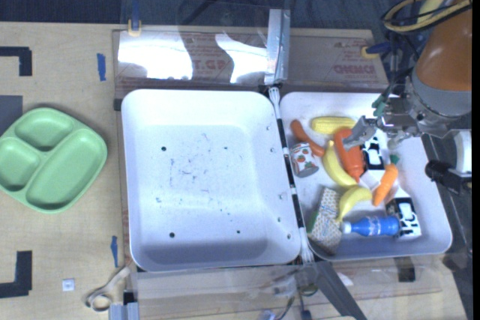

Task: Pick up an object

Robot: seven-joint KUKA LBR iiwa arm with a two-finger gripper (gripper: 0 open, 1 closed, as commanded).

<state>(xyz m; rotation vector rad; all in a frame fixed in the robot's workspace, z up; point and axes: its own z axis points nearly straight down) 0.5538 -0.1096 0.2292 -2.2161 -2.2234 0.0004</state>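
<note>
The blue bottle (373, 226) crowds bananas, so we risk our hand (369, 133), grip state unclear, snagging several toys.

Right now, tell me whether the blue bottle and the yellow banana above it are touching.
Cannot tell. In the camera view the blue bottle lies just under the yellow banana; their edges meet, but no plain gap or contact shows.

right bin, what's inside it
A jumble in the right bin: yellow bananas, orange carrots, a blue bottle, a patterned cloth, black-and-white pieces. The gripper covers some; items underneath can't be told.
</note>
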